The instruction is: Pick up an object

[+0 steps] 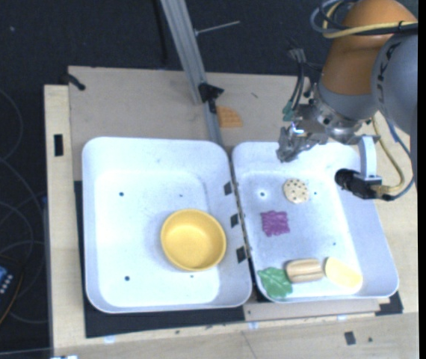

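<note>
The hand [291, 146], whose grip I cannot tell, is hanging above the cookie [296, 191]; it should be coming straight down.

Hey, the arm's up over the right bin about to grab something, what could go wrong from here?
1. The gripper hangs over the back of the right bin, behind the speckled cookie; a straight drop may meet bare floor.
2. The green piece, tan roll and yellow piece crowd the front wall, so a grab there may nudge neighbours or hit the wall.
</note>
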You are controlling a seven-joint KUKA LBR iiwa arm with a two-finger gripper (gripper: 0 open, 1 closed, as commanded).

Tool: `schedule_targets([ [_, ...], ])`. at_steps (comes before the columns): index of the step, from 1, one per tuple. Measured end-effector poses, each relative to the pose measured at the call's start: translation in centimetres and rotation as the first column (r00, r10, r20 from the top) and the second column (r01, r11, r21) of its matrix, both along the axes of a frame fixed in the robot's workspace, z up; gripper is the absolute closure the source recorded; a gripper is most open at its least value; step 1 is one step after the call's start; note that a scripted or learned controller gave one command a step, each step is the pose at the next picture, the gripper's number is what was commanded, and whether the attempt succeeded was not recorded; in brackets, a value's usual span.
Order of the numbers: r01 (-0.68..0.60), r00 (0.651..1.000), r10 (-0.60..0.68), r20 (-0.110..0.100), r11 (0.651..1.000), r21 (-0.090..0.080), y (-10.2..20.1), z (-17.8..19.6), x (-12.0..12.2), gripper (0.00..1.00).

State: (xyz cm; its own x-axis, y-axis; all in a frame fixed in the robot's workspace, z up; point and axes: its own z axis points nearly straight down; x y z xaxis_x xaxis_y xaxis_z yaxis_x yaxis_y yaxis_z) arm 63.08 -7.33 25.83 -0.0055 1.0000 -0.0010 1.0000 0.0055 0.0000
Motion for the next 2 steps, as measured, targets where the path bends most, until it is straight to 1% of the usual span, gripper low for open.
schedule_targets([
  [1,0.000,1.000,0.000,0.000,1.000,0.000,5.1,-0.3,0.1,1.00],
  [2,0.000,1.000,0.000,0.001,1.000,0.000,10.0,-1.7,1.4,1.00],
])
